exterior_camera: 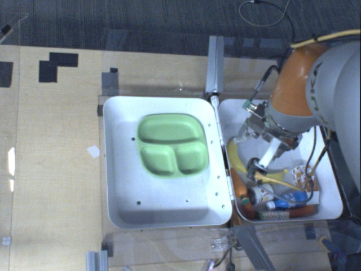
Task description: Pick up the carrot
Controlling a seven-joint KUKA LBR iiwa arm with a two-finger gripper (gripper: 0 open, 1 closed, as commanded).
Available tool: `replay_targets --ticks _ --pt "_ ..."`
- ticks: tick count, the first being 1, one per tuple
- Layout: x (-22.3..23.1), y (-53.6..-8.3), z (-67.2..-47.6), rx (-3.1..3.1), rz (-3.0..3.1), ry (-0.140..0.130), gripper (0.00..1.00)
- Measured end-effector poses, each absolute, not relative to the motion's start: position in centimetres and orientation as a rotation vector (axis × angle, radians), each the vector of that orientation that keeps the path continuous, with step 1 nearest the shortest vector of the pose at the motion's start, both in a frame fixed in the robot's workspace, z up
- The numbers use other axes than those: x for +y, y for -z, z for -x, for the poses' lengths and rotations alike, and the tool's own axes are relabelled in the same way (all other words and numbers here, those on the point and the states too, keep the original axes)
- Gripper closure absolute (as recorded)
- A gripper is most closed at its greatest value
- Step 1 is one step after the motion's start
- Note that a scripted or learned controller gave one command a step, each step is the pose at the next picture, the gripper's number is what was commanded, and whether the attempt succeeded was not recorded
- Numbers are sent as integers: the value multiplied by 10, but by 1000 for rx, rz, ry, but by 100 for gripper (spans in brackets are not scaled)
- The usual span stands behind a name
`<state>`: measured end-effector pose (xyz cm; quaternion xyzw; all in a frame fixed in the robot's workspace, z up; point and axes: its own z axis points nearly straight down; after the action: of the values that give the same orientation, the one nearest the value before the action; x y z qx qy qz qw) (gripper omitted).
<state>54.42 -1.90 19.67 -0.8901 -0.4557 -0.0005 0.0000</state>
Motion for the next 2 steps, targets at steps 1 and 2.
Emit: replay_targets --ticks 1,2 --pt "-40 -326 -488 -1133 2932 7 0" --pt "-5 -339 -529 -488 3104 5 0"
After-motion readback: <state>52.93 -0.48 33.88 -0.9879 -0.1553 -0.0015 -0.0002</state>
